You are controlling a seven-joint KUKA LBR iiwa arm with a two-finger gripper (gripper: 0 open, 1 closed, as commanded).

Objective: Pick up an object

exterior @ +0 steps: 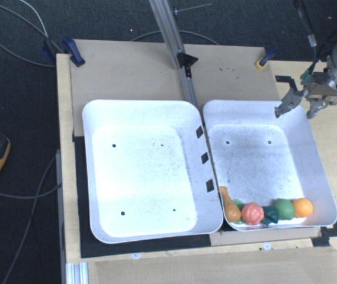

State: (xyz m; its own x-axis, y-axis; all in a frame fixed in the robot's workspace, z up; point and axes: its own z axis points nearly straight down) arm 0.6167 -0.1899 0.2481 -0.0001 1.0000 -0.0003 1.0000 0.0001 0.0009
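Several small toys lie in a row along the near wall of the right bin [257, 158]: an orange carrot-like piece [230, 206], a pink-red ball [252, 213], a dark teal piece [270, 214], a green ball [284, 208] and an orange ball [302, 206]. My gripper [298, 106] hangs over the far right corner of that bin, well away from the toys. Its two fingers are spread apart with nothing between them.
The left bin [141, 170] sits beside the right one, with black clips [204, 157] along the shared edge. A slanted metal pole [168, 28] crosses the back of the bench. Blue [73, 51] and yellow [266, 57] clamps hold the board's far corners.
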